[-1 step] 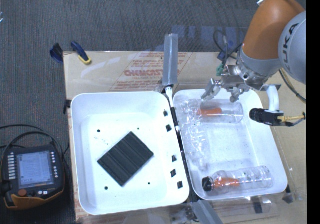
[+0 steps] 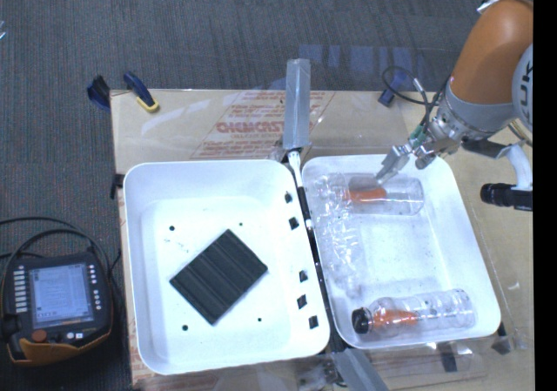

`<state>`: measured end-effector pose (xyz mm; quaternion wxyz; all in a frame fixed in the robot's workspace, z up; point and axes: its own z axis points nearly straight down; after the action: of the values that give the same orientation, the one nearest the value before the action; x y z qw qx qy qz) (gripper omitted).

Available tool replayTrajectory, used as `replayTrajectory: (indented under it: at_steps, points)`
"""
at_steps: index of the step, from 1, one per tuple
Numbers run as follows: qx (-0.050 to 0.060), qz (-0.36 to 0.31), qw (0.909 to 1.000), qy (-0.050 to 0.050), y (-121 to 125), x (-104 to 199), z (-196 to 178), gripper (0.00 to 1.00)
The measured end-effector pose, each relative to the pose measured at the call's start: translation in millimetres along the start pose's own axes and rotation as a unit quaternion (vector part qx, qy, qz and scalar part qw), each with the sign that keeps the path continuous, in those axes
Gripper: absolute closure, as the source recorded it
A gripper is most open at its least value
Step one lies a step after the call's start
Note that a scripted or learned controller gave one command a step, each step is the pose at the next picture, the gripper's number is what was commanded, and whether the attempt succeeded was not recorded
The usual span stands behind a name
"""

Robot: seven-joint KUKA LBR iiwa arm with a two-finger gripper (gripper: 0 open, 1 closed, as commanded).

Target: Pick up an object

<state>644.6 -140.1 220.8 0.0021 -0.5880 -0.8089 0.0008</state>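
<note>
Two bottles lie in the right bin; gripper, finger state unclear, reaches the far bottle, next a grasp.

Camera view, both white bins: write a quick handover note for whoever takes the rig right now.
Gripper: low over the right white bin, its tip at the clear plastic bottle with an orange label near the far wall; grasp unconfirmed.
Right bin also holds a second clear plastic bottle with a black cap along the near edge, plus crumpled clear plastic by the left wall.
Left white bin: dark ribbed rectangular pad, lying flat.
Done: nothing lifted.
Left: secure one object and raise it.
</note>
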Motion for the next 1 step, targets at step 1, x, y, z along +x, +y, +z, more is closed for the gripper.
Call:
replayTrajectory:
  at_steps: [1]
  points:
    - [-0.001, -0.046, 0.9990, -0.002, 6.2, 22.5, 89.7, 0.00]
